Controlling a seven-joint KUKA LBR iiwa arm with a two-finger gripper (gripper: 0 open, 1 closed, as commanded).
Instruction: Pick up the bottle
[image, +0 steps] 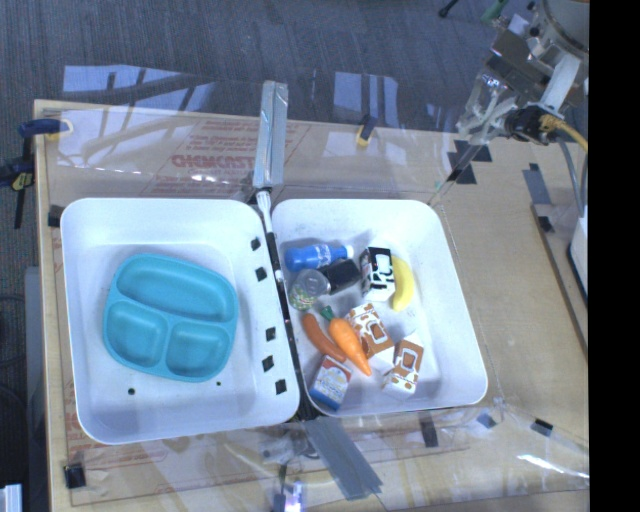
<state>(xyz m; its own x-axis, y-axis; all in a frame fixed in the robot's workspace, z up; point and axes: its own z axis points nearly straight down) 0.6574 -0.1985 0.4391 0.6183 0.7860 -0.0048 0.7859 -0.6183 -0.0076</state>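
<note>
Hanging over the bench at about one o'clock from the right bin (455, 300), the claw (478, 128) is well apart from everything in it — whether it is apart or together I cannot tell. At seven o'clock from the claw, the blue bottle (312, 254) lies on its side in the bin's ten o'clock part, beside a metal can (310, 287). Two carrots (338, 340) and a banana (403, 283) lie nearby. A teal divided plate (170, 316) sits in the left bin (85, 300).

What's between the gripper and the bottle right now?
Camera view: bare bench and the right bin's far rim lie between gripper and bottle.
</note>
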